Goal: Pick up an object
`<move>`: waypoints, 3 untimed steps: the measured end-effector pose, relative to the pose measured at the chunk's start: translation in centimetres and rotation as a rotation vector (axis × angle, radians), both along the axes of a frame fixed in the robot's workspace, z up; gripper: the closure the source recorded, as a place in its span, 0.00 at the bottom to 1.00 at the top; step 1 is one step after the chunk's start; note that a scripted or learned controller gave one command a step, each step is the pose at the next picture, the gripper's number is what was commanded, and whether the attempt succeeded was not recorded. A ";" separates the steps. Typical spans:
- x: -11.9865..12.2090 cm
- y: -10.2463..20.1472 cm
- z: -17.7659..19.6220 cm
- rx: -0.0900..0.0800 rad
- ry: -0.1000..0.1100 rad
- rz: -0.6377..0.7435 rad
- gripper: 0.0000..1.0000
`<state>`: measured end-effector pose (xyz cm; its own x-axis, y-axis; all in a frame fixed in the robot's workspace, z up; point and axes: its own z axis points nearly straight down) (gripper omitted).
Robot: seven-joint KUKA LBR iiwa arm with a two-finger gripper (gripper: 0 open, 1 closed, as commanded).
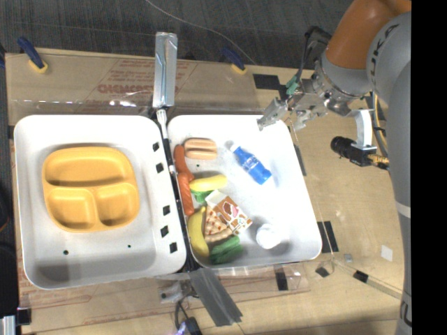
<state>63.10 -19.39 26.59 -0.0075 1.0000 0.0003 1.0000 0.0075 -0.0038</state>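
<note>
The right bin (297,208) holds several toy foods. A hot dog bun (200,147) lies at its back left, and a blue bottle (251,165) lies near the middle. Red sausages (184,176), a small yellow piece (208,183), a pizza slice (228,216), a banana (197,233) and a green piece (224,250) crowd the left side. A white cup (267,237) sits at the front right. My gripper (281,117) hangs over the bin's back right corner, above and to the right of the bottle. It is open with nothing between its fingers.
The left bin (28,208) carries a yellow divided tray (89,187). A metal bar (165,68) stands up behind the wall between the two bins. Blue clamps (33,54) hold the board at the back. A black connector (349,150) juts out by the arm.
</note>
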 end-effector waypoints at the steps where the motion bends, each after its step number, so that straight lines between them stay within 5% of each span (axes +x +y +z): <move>1: -3.2 -0.3 -9.7 0.001 0.005 -0.288 0.00; 2: -1.2 2.4 -15.9 -0.009 -0.033 -0.312 0.00; 3: -3.0 1.2 -17.4 0.001 0.002 -0.270 0.00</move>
